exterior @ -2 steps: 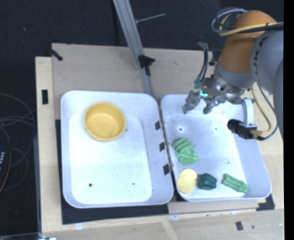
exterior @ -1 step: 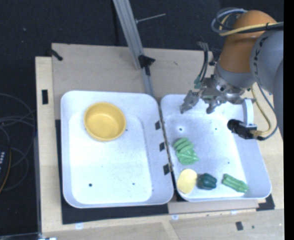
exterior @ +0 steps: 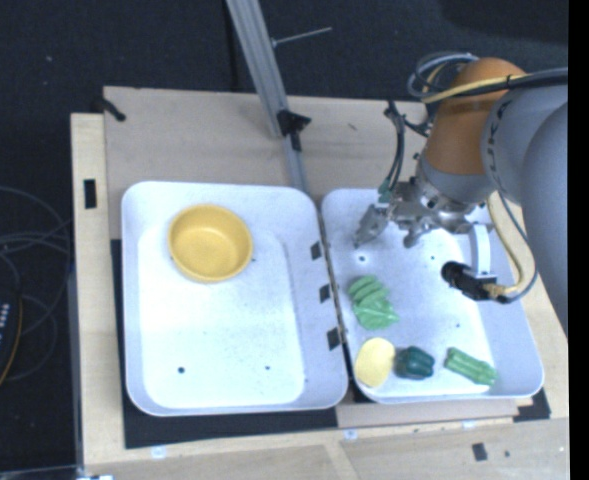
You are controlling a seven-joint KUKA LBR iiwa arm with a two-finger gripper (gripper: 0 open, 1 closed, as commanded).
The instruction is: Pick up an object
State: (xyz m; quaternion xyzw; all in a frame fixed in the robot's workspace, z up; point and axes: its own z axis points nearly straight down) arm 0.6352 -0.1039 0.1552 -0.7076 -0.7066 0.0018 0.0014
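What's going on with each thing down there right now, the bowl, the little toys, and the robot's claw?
Round yellow plastic bowl: upright, alone in the left white bin.
Light green ridged toy: lying in the right white bin, untouched.
Pale yellow round toy: lying at the near edge, touching the dark green toy.
Dark green lumpy toy: lying beside it.
Bright green oblong toy: lying apart.
End effector: above the right bin, holding nothing visible.
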